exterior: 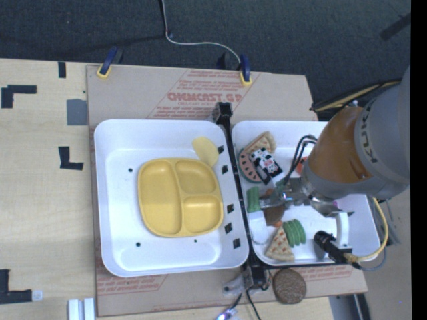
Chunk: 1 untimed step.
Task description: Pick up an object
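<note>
Low over the right bin point(373, 212), the pincer point(280, 202) sits among the toy food; how far it is open, or whether it grips anything, I cannot tell (the wrist hides it). A brown piece point(273, 214) lies just beneath it, with a green piece point(253, 199) beside and a sandwich wedge point(280, 245) nearer the front wall. This looks like the reach-and-grasp step; next it likely calls for closing on one piece, then lifting straight up.

Left white bin point(107, 199), frame centre: yellow divided plastic plate point(179, 197) inside, small yellow piece point(206, 150) at its upper right. Right white bin point(373, 222): toy food items; sandwich wedge point(280, 245) lower left, watermelon slice point(252, 165) upper left. Round cork disc point(289, 286) below, on cardboard sheet point(200, 95).
</note>
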{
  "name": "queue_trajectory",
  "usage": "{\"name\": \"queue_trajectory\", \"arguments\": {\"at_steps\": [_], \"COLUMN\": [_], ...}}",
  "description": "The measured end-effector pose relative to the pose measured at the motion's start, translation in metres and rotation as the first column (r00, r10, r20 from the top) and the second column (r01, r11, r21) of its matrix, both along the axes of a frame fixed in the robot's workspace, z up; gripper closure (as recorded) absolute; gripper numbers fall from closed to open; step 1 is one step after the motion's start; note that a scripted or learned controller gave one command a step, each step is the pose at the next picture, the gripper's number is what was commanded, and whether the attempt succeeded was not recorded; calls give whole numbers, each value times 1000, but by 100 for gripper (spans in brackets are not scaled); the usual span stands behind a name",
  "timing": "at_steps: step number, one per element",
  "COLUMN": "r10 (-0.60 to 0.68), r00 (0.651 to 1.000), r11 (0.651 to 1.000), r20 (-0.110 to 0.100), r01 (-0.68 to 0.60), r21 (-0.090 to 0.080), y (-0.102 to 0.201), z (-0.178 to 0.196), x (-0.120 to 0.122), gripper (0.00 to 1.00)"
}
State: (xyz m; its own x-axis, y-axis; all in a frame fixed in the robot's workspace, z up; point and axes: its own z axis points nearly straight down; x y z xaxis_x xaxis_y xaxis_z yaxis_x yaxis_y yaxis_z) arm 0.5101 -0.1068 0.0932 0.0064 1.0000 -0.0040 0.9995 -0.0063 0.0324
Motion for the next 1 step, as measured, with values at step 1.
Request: {"name": "queue_trajectory", "arguments": {"at_steps": [1], "r10": [16], "r00": [999], "r11": [1000], "r20": [-28], "r01": [-16], "r21": [7], "y": [71], "z": [94], "x": [5], "gripper": [100]}}
